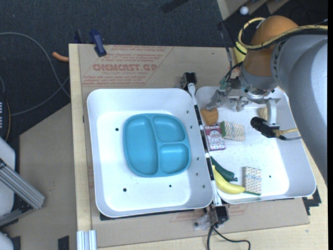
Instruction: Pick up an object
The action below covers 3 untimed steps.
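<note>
My gripper (232,99) hangs low over the far left part of the right bin (291,177), beneath the orange band of the arm. Just left of and below it lies a small brown object (209,116) against the bin's left wall. A patterned packet (233,130) and a maroon packet (215,138) lie a little nearer the front. A yellow banana (228,186), a green item (223,170) and another patterned packet (252,179) rest at the front of the bin. I see nothing held in the gripper.
The left bin (104,181) holds a blue divided plate (156,144). The arm's grey body covers the right bin's far right side. A blue clip (97,42) lies on the cardboard behind the bins.
</note>
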Tool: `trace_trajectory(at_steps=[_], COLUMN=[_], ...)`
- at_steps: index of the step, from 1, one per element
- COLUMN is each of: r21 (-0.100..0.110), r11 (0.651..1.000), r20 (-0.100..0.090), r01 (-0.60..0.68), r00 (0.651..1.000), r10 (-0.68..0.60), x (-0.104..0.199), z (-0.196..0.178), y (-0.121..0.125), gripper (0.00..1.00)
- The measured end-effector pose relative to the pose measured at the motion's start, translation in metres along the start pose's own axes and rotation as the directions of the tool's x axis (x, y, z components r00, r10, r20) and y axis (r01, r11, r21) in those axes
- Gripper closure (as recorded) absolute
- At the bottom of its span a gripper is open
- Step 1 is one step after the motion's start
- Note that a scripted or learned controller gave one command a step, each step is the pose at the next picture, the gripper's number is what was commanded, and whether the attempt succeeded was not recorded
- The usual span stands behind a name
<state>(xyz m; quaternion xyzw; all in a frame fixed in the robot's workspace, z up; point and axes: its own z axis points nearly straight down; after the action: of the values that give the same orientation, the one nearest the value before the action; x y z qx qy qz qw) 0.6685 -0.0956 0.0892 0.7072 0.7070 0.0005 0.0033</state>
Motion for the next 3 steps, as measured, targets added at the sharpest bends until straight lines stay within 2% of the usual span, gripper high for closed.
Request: trace_trajectory(at_steps=[1, 2, 3], r21=[0.0, 0.006, 0.004], r11=[1.0, 1.0, 1.0], r20=[0.0, -0.002, -0.004], r01=[0.0, -0.002, 0.001], r00=[1.0, 1.0, 1.0], r10=[0.0, 0.002, -0.001], x=[0.001, -0.101, -0.032], z=[0.0, -0.046, -0.001], y=[0.0, -0.069, -0.019], gripper=[0.0, 0.0, 0.0])
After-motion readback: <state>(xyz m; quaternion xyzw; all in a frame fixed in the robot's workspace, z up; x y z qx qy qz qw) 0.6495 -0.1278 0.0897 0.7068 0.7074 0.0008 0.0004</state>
